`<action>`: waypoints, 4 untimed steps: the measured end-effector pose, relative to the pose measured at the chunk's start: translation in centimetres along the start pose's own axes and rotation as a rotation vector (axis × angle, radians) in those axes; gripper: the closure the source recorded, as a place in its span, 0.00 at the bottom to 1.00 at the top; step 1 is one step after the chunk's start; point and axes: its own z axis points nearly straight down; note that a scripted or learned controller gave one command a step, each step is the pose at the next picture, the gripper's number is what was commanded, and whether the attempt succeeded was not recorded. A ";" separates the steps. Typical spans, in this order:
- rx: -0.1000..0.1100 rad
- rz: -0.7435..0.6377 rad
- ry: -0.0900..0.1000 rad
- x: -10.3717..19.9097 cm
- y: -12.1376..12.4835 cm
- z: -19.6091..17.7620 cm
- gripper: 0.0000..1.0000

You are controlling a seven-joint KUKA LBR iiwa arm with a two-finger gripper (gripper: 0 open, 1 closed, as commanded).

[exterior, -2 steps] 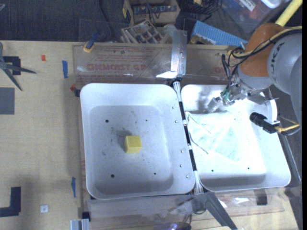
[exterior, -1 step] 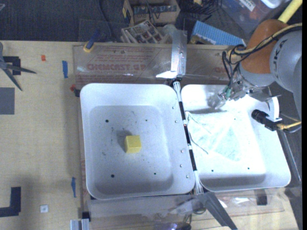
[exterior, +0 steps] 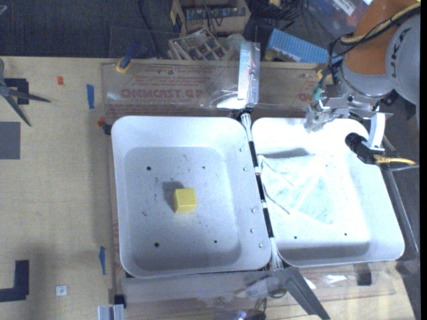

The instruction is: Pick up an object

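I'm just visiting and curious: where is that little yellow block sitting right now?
The yellow block lies near the middle of the left bin in the camera view, far from the gripper, which is over the right bin's far edge.

1 fixed camera above bench [exterior: 53,179], slanted down, both bins [exterior: 127,139] framed

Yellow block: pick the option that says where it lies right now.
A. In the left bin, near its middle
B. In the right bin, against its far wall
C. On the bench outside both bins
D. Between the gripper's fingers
A. The yellow block rests on the floor of the left bin, near its middle, far from the gripper over the right bin's far edge.
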 end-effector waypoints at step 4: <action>0.010 0.964 0.000 3.5 -7.9 -2.7 1.00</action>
